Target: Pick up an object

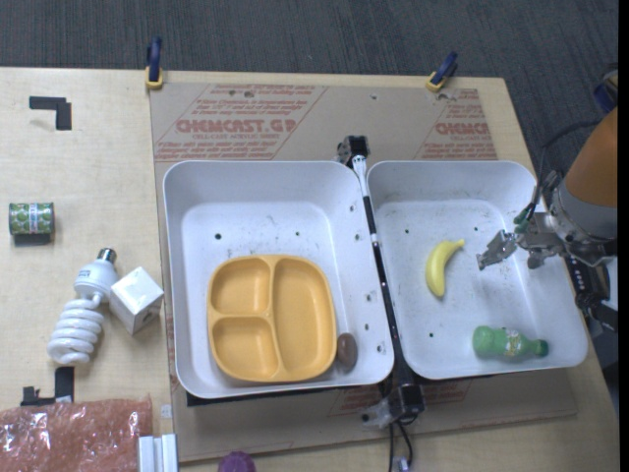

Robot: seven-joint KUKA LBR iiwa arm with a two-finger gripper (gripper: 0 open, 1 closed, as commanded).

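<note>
Bottom left of the frame, a pink speckled plastic bag [74, 435]; above it a white spiral light bulb [81, 313] beside a small white cube [137, 300]. Moving right, a yellow three-compartment plastic tray [271, 317] fills the left white bin [192, 190], a small brown lump [347, 350] at its lower right corner. In the right white bin [511, 180], a yellow banana [440, 265] centre, a green plastic bottle [506, 343] lower right. The metal two-finger gripper [501, 250] hovers right of the banana, fingers spread, grasping nothing.

Dark grey carpet floor [295, 13] behind; light wooden surface [79, 175] below; brown printed board [246, 116] clamped on top by blue clamps [154, 62].
</note>
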